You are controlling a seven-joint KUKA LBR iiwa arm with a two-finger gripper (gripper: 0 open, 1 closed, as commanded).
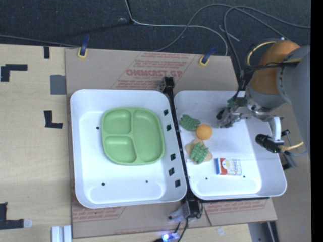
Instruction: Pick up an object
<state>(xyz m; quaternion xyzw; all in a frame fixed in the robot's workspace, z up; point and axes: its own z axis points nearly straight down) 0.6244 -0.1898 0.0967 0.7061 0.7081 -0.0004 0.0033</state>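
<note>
**Over the right bin, nothing in my grasp**

Nearest the camera, at the bottom of the frame, the lower rim of the right-hand shallow white bin point(237, 191) curves just above a dark clip where the two bins meet. Just inside that rim, lower centre of the bin, lies a small flat white carton with blue and red print point(228, 166).

Up from it and toward the bin's left wall sit three pieces close together: a green leafy plastic food piece on a tan base point(199, 153), a small orange ball point(204, 131) just above it, and a second dark green leafy piece point(189, 122) at the ball's upper left, just beside it.

My gripper point(225, 117) hangs over the upper middle of this bin, to the right of the orange ball and apart from it. Its fingers are a dark blur against the white floor, so I cannot tell whether they are spread or closed; I see nothing between them. My grey arm with its orange band point(275, 67) comes in from the upper right of the frame.

Left of centre, the other shallow white bin point(83, 150) holds a light green plastic tray with three compartments point(133, 136). Both bins rest on a brown cardboard sheet point(146, 69) on the wooden bench.
</note>
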